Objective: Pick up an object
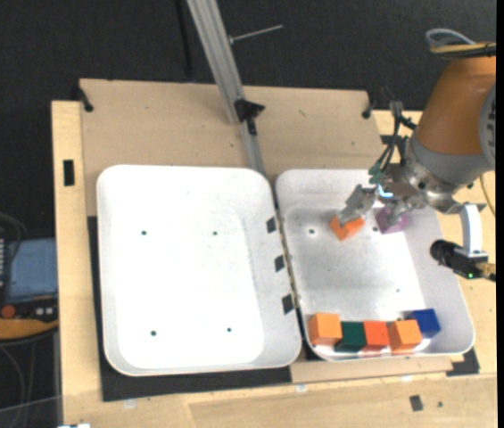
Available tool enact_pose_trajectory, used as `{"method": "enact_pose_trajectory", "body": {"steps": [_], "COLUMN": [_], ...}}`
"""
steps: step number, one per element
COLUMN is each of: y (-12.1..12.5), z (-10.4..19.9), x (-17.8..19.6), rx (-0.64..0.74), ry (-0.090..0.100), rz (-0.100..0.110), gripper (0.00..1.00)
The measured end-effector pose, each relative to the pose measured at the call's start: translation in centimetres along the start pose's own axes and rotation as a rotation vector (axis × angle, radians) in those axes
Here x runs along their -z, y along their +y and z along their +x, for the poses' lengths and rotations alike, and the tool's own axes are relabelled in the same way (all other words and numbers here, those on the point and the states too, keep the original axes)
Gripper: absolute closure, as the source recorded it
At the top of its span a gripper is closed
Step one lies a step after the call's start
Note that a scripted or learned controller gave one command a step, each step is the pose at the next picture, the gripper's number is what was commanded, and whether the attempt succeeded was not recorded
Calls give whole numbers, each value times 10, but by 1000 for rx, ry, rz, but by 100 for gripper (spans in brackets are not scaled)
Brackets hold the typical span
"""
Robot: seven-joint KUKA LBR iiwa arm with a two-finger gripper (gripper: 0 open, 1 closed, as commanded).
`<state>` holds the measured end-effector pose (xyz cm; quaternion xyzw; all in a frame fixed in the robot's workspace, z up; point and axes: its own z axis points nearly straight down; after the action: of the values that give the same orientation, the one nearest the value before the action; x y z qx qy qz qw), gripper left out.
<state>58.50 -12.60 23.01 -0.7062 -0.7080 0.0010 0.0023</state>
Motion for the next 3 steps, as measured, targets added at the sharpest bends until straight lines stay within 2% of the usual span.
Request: {"method": "enact_pose_trajectory", "body": {"steps": [1,2,3], "y": [1,3,-1], "z": [0,-8,-17], "x": [3,-58,-103], "rx": [-2,-6,-5], "ry": [-1,-3,-4], "rz": [-6,1,0], "gripper": [0,0,0]}}
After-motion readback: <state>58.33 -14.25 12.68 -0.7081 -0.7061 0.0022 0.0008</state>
